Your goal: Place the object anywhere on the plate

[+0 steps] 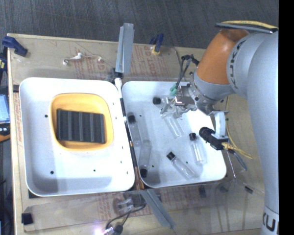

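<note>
The yellow plate [81, 103] with a dark ribbed middle lies in the left bin [34, 131]. Several clear vials with black caps lie scattered in the right bin [213, 173]. One vial [176, 127] lies just below my gripper, another vial [198, 150] is lower right, and a third vial [181, 166] is near the front. My gripper [173, 108] hangs low over the upper middle of the right bin. It is open, and I see nothing between its fingers.
More vials lie along the right bin's left wall [133, 125] and at its front left corner [144, 161]. A small black cap [157, 100] sits left of the gripper. The arm's black fitting [210, 137] and cables overhang the bin's right side. The divider between the bins [126, 131] separates gripper and plate.
</note>
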Available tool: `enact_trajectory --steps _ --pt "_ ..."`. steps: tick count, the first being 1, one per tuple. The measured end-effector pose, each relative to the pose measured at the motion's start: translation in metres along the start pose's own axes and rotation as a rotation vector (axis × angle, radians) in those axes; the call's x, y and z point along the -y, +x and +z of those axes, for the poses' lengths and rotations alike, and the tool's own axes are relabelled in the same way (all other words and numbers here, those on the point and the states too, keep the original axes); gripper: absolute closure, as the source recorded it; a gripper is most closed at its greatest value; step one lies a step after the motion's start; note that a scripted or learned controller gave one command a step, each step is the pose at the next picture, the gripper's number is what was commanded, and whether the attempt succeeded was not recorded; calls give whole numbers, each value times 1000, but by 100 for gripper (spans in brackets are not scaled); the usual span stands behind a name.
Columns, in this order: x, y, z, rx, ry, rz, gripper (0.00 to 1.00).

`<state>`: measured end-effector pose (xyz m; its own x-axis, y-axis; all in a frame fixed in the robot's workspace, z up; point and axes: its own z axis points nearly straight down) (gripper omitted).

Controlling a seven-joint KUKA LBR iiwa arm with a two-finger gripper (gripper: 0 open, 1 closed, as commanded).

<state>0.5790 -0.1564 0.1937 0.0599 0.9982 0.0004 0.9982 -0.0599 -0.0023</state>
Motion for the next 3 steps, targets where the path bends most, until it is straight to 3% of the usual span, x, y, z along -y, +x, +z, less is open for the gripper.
enact_trajectory --steps 1,2,3 --pt "-49 51 -39 0 0 -197 100" --pt "-49 134 -5 0 2 -522 100" --pt "-31 148 3 0 3 -714 100"
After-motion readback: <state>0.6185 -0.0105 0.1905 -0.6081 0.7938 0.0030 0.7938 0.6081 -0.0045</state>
